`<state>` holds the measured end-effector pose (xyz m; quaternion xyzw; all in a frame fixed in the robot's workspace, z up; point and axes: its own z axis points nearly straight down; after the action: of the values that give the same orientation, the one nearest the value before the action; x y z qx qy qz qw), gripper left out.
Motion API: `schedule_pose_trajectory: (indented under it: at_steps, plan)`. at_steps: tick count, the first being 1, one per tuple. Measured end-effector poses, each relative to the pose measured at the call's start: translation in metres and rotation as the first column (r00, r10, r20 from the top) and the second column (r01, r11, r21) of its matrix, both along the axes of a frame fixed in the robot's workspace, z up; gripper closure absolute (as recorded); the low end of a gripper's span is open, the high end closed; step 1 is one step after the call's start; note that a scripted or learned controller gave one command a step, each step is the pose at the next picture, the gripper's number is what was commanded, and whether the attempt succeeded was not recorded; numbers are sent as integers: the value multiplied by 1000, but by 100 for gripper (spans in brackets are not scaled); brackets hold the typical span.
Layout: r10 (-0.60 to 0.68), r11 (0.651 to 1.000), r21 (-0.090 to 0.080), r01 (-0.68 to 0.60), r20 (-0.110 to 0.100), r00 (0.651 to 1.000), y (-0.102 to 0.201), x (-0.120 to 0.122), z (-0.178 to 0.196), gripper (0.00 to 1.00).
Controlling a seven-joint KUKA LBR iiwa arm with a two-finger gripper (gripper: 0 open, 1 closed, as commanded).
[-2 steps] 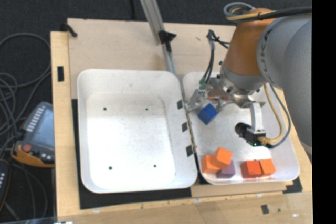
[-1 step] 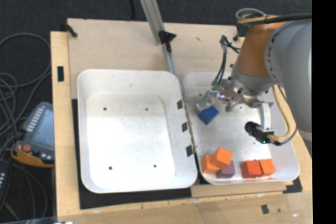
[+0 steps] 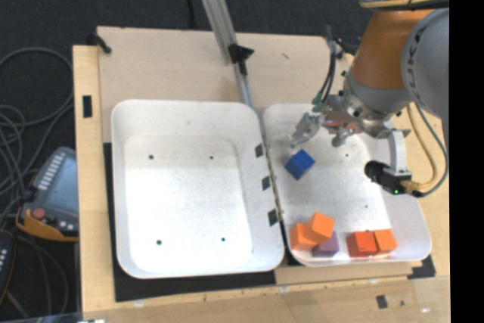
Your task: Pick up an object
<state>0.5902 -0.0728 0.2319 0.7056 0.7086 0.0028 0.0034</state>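
Here the gripper [image 3: 324, 131] hovers, fingers spread and holding nothing; centre them over the blue cube [image 3: 300, 163] before descending.

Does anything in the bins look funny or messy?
Nothing looks spilled or broken. The small blue cube sits tilted by itself in the right white bin, apart from the orange blocks and the purple block huddled against its near edge.
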Motion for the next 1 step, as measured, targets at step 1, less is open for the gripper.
schedule_pose_trajectory:
  at_steps: [1]
  plan:
    - [-6, 1000, -2, 6, -8, 1000, -28, 10, -138, 0]
